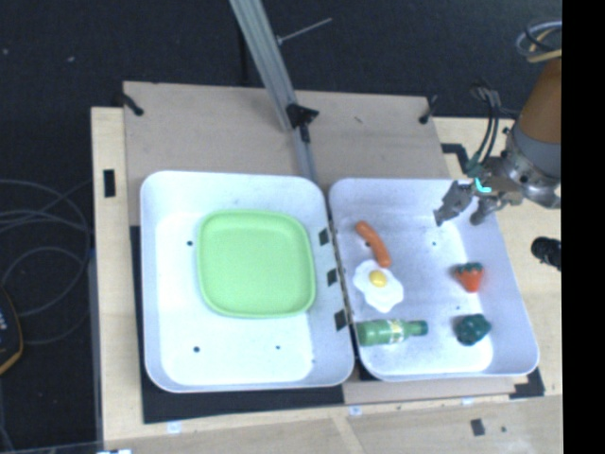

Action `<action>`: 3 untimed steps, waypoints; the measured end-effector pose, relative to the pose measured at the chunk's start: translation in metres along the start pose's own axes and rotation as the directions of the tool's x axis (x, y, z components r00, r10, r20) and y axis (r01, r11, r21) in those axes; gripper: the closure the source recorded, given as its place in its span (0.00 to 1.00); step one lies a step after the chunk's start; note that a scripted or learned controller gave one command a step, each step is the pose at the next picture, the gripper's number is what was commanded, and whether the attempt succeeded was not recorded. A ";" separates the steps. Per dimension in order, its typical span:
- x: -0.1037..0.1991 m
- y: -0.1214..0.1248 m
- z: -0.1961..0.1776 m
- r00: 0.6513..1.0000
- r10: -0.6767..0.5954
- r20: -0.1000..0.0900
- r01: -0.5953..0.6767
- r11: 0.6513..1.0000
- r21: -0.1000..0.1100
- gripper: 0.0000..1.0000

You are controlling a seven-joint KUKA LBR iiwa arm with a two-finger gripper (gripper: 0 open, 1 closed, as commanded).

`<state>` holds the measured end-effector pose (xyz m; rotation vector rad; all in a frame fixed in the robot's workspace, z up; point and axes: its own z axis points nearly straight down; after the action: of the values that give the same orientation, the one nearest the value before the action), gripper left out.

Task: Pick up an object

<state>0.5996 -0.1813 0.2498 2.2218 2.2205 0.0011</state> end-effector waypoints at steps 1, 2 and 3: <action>0.000 0.000 0.000 1.000 0.000 0.000 0.000 1.000 0.000 0.00; -0.005 0.001 0.061 1.000 0.001 0.000 -0.001 1.000 0.005 0.00; -0.007 -0.001 0.124 1.000 0.000 0.000 0.000 1.000 0.005 0.00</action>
<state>0.5986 -0.1881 0.1258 2.2249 2.2229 -0.0048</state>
